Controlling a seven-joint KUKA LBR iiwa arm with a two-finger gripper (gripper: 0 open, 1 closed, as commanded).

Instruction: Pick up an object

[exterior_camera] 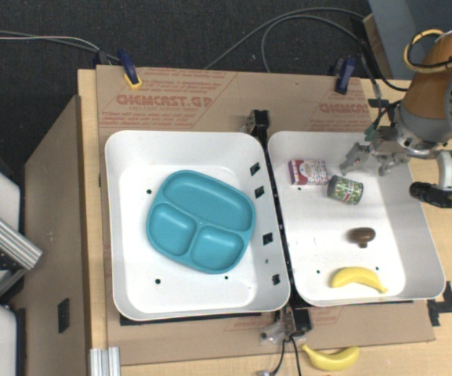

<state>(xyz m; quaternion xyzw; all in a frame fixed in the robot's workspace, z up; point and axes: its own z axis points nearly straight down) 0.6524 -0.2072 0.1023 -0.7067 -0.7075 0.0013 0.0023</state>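
Note:
In the right bin lie a small pink and white packet, a green can on its side, a small brown lump and a yellow banana. My gripper hangs over the bin's far right part, just right of the packet and above the can. Its fingers are spread apart with nothing between them. The arm's orange band shows at the upper right.
The left bin holds a teal divided plate. A second banana lies outside the bins at the front edge. Blue clamps hold the cardboard at the back. Cables run behind the bench.

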